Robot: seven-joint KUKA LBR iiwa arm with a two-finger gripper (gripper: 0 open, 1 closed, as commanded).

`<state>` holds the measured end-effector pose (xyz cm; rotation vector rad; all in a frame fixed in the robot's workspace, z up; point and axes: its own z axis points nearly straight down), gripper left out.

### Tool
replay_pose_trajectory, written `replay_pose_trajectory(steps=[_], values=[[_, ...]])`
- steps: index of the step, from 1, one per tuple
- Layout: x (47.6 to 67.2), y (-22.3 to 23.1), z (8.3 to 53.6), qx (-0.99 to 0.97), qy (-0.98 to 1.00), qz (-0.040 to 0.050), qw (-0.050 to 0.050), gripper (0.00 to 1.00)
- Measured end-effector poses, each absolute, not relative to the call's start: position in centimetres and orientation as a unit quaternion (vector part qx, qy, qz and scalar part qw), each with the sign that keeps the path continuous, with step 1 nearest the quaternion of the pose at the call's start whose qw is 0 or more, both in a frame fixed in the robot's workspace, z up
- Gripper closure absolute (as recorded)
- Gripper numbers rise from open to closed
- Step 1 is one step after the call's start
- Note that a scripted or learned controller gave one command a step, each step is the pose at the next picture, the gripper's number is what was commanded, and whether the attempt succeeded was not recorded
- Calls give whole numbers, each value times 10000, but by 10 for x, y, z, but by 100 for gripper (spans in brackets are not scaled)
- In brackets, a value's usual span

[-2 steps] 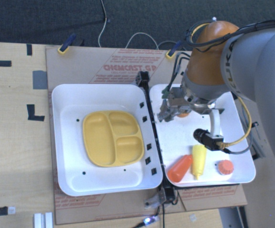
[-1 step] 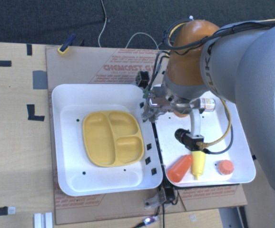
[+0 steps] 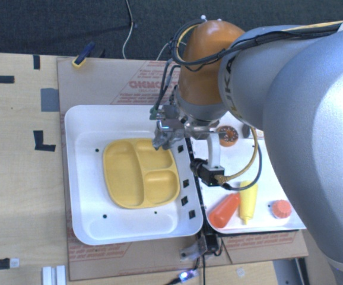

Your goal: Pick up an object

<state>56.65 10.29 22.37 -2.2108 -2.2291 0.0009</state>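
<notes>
Tool being positioned over upper right rim of yellow divided plate in left bin, likely for an edge grasp | tool state cannot be told

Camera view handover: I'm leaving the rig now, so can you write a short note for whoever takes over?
Gripper: low over the left bin, at the upper right rim of the yellow divided plate; open or shut cannot be told.
Right bin: orange carrot, yellow piece, small red piece, donut.
Done: no pick is visible.
Left: grasp and lift one object.
</notes>
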Motion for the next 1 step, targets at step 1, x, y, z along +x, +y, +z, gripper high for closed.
replay_pose_trajectory(steps=[1], values=[[566, 99, 224, -7062, -7080, 10, 8, 0]])
